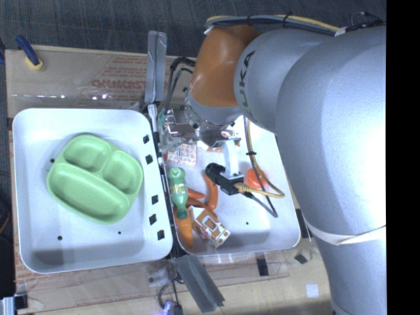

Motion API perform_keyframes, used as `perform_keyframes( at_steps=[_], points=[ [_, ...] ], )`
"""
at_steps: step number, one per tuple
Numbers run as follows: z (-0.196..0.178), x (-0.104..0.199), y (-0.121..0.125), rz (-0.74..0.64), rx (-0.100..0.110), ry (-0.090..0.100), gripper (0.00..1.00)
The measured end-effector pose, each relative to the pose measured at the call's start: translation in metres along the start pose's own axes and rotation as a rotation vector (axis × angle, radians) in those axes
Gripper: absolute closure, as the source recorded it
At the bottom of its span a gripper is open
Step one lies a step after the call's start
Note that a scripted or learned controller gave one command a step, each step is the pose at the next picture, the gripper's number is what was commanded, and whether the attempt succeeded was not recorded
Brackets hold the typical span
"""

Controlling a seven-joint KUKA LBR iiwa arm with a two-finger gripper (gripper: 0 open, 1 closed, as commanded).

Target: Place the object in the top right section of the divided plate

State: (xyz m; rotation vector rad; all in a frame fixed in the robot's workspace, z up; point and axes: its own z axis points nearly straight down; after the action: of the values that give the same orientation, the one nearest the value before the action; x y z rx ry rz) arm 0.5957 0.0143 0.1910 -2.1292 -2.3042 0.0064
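A green divided plate [95, 176] lies in the left white bin [39, 248]; its two smaller sections face the far side and nothing lies in them. My gripper [170, 126] hangs low over the far left corner of the right bin [282, 235], close to the wall between the bins. Just in front of it lies a small red-and-white checked packet [186, 154]. The big grey arm with its orange band covers most of the right bin.
Along the right bin's left wall lie a green bottle [176, 184], orange carrot-like pieces [209, 194] and a brown-and-white block [214, 231]. An orange item [254, 176] peeks out by the arm. A metal divider bar [156, 64] stands between the bins.
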Motion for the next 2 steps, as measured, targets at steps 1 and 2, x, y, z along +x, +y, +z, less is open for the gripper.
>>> perform_keyframes(
  at_steps=[1,2],
  points=[
    [0.0,0.017,-0.012,-0.01,0.0,0.0,1.0],
    [-0.021,0.041,-0.017,-0.124,-0.004,-0.001,1.0]
  ],
)
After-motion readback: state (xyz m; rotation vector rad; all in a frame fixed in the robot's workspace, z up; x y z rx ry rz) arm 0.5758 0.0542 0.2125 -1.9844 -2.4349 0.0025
